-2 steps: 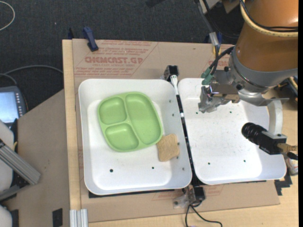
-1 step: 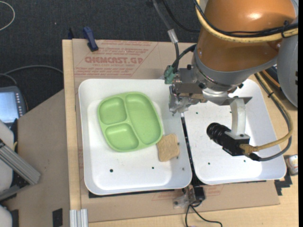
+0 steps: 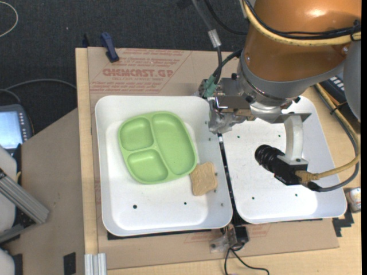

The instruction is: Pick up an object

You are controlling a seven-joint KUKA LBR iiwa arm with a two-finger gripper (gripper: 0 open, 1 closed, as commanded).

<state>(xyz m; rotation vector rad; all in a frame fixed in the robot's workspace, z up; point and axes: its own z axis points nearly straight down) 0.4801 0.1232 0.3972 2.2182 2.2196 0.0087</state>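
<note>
A light green divided plate (image 3: 156, 146) with three compartments lies in the left bin (image 3: 114, 211). A tan, cracker-like square piece (image 3: 203, 179) rests just off the plate's lower right corner, near the bin's right wall. My gripper (image 3: 219, 122) hangs over the ridge between the two bins, above and to the right of the plate. The wrist and arm cover most of it, and nothing shows between its fingers.
The right bin (image 3: 258, 208) shows bare white floor below the arm. Both bins sit on a cardboard sheet (image 3: 137, 67) with red print. A blue clip (image 3: 109, 46) is fixed at the board's far left edge. Cables run at the bench's front (image 3: 238, 251).
</note>
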